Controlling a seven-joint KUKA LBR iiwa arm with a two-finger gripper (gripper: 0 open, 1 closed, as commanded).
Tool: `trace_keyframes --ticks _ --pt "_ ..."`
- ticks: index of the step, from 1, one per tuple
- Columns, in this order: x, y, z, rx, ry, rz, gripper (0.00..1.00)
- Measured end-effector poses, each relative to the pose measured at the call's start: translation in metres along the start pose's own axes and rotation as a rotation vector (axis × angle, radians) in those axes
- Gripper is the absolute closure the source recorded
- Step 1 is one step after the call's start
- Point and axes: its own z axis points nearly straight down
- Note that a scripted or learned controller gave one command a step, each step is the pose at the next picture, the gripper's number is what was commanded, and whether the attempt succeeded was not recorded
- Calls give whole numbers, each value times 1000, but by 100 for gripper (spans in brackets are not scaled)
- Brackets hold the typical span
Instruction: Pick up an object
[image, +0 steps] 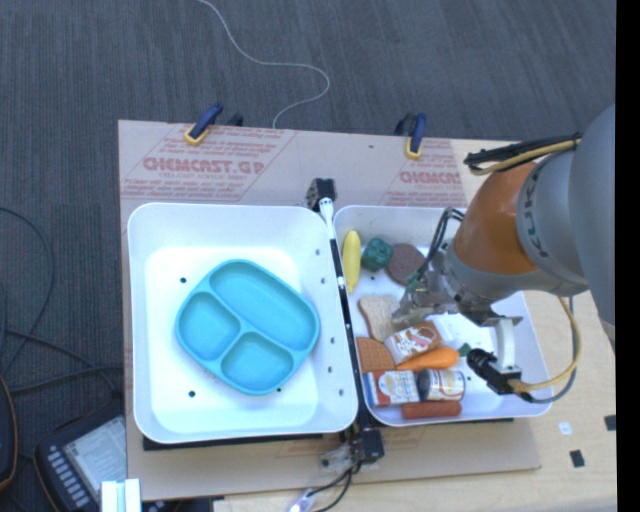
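The right bin (395, 212) holds a pile of toy food. A yellow banana (351, 258), a teal lump (378, 253) and a brown round piece (404, 263) lie along its far side. Nearer are a bread slice (377, 316), a waffle (373, 355), a white-and-red packet (412, 342), an orange carrot (432, 358), a dark bottle (436, 384) and a red sausage (430, 409). My gripper (420, 300) hangs low in this bin, just above the packet and beside the bread slice. The wrist hides what lies directly beneath it.
The left bin (160, 240) bears a blue divided plate (247, 325). A black-and-white clamp (322, 193) sits at the far end of the ridge between the bins. The arm's orange band (495, 230) covers the right bin's far right corner.
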Motion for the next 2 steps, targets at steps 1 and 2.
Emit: trace_keyframes --ticks 1,2 --pt "0 -1 1 3 0 -1 0" --pt "1 0 -9 3 1 -1 100"
